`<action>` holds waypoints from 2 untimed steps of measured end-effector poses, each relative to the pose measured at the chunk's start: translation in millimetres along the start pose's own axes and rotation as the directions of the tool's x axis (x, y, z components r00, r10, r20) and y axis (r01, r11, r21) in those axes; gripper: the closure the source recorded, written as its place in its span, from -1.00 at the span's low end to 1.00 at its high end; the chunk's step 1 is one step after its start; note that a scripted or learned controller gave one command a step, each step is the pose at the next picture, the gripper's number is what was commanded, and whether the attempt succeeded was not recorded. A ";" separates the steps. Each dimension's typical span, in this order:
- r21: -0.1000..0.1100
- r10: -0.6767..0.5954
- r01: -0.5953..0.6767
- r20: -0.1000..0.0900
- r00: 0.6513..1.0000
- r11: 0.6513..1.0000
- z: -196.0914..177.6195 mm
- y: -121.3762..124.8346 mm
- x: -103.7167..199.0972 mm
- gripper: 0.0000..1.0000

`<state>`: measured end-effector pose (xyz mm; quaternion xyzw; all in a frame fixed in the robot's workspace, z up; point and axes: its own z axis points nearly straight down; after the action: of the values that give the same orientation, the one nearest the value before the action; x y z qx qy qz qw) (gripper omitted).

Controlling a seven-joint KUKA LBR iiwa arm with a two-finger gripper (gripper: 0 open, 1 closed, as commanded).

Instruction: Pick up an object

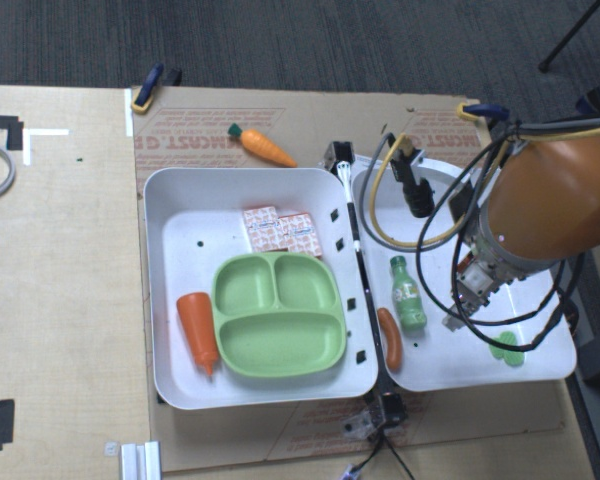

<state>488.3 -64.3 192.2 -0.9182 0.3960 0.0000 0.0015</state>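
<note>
Orange-banded and bulky, the arm (555, 203) sits closest to the lens, leaning in from the right over the right bin (540, 368); its wrist hangs above that bin's middle, and the claw (475, 283) lies somewhere beneath the wrist and a tangle of black and yellow cables; how it is set, and whether it has hold of anything, I cannot tell.

Just left of the wrist stands or lies a green bottle (408, 293), its long axis running roughly up and down the picture, cap toward the far side; beside it, against the bin's left wall and nearer the front, lies a sausage (388, 336), also lengthwise front to back; a small green thing (508, 350) peeps out below the wrist, too hidden to name.

Left bin (170, 268): a green tray (280, 318) with three compartments, a carrot (197, 333) just beside its left edge, pointing toward the front, and a printed packet (277, 230) behind the tray; a second carrot (263, 146) lies outside on the worktop (60, 318), behind the left bin.

Judged from this, the bottle is the likeliest pick: nearest the claw, a short way to its left; a grasp would best close across its narrow width, square to that front-to-back axis.
</note>
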 end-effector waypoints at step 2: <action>-0.001 -0.192 0.192 0.001 0.981 0.981 0.3 -11.4 -17.8 -1.00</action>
<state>484.3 -43.5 191.9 -0.9522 0.3055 0.0003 0.0013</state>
